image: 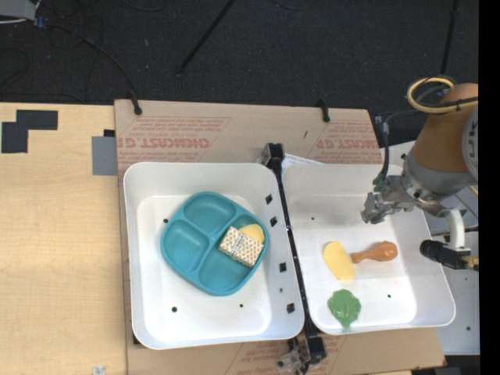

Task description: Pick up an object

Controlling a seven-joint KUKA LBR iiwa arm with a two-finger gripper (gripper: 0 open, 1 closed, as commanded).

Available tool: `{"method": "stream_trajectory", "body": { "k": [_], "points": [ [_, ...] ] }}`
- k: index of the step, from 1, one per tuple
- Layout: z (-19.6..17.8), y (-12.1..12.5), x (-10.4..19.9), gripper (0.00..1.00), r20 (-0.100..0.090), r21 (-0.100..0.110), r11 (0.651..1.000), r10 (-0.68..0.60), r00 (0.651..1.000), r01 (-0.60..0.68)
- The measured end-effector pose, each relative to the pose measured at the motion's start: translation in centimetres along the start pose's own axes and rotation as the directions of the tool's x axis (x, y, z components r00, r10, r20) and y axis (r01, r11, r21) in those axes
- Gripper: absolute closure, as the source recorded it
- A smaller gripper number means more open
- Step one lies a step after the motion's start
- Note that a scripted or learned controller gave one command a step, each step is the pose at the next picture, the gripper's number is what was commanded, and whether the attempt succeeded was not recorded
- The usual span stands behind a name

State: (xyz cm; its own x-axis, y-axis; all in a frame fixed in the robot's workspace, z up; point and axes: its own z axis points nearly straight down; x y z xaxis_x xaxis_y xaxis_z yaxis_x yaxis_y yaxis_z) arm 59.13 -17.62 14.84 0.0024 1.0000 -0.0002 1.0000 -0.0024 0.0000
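The gripper (378,208) hangs over the far part of the right bin (437,312). Its targets lie nearer: a yellow piece (339,260) touching a brown drumstick (376,252), and a green piece (344,305) nearer still. A clean pick needs a descent centred on one item, jaws straddling it. The gripper's tip is small and dark, probably empty. In the left bin (148,319), a teal plate (191,244) carries a patterned packet (241,245).

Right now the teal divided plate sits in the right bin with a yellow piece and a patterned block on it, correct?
Not quite: the camera view shows the teal divided plate in the left bin, not the right one. The yellow piece and patterned block do lie on it.
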Motion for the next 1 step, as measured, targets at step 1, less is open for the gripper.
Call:
{"method": "stream_trajectory", "body": {
  "k": [1],
  "points": [
    [-5.29,-0.93,-0.49,1.00,0.000,-0.001,1.000,0.002,1.000,-0.002]
  ]
}}
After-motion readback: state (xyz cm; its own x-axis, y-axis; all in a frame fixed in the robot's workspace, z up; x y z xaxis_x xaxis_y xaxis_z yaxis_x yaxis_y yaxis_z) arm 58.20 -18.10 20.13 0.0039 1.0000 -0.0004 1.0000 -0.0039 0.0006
